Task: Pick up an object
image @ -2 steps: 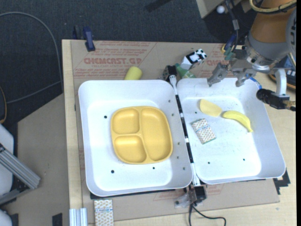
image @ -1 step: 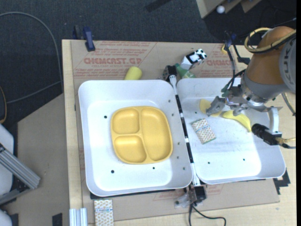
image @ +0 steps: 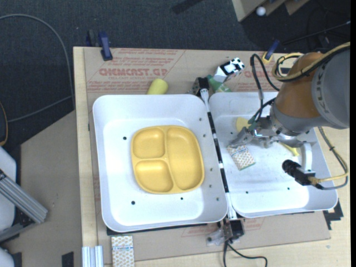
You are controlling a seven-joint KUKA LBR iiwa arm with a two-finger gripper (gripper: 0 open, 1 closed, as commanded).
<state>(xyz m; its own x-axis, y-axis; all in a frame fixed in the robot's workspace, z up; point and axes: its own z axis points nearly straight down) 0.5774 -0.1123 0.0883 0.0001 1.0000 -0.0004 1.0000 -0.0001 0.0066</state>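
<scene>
Gripper (image: 242, 141): low in the right bin (image: 267, 202), over its left half, at the upper edge of the packet (image: 243, 159); cannot tell whether spread or pressed together, nor whether touching the packet.
Arm (image: 300, 96): in from the right, across the right bin's upper right part, covering the floor there.
Packet: small, square, patterned, flat on the right bin's floor, turned at a slant; near the left wall, apart from it.
Yellow piece (image: 240, 123): in the right bin, just above the gripper, largely hidden beneath it.
Open room, right bin: bare floor from below the packet down to the front wall, and along the bottom right.
Left bin (image: 111, 121): beside the right bin, walls meeting at the middle divider.
Plate (image: 167, 159): yellow, three compartments, centred in the left bin; a bare band of floor on every side, clear of all four walls.
Bench (image: 133, 65): brown board with red print, a strip open behind both bins.
Yellow lump (image: 158, 86): on the bench, just behind the left bin's back rim.
Blue clamp (image: 104, 46): at the bench's back edge, left.
</scene>
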